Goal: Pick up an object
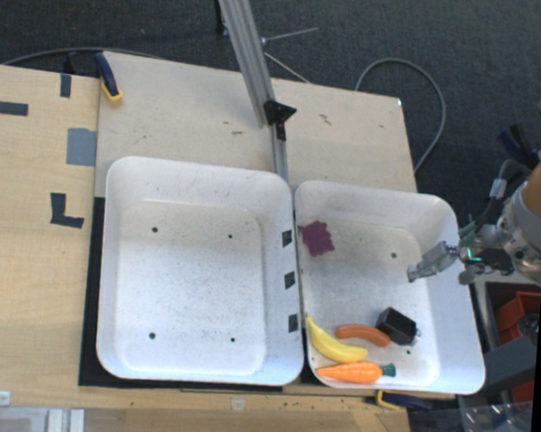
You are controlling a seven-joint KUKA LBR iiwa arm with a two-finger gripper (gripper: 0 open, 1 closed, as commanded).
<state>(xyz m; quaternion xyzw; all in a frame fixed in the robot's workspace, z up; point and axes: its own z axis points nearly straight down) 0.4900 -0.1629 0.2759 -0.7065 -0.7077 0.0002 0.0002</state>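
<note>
The right bin (pixel 440 216) holds a purple piece (pixel 317 237) near its back left. A black block (pixel 397 325), an orange-red sausage shape (pixel 364 334), a yellow banana (pixel 333 345) and an orange carrot (pixel 357 372) lie along its front. My gripper (pixel 430 263) hangs over the bin's right side, reaching in from the right. It is above and slightly right of the black block, apart from every object. Nothing shows between its fingers.
The left bin (pixel 117 244) stands beside the right one on the bench. A slanted metal rail (pixel 252 54) runs from the top down to the seam between the bins. A cable (pixel 424 78) loops behind the right bin.
</note>
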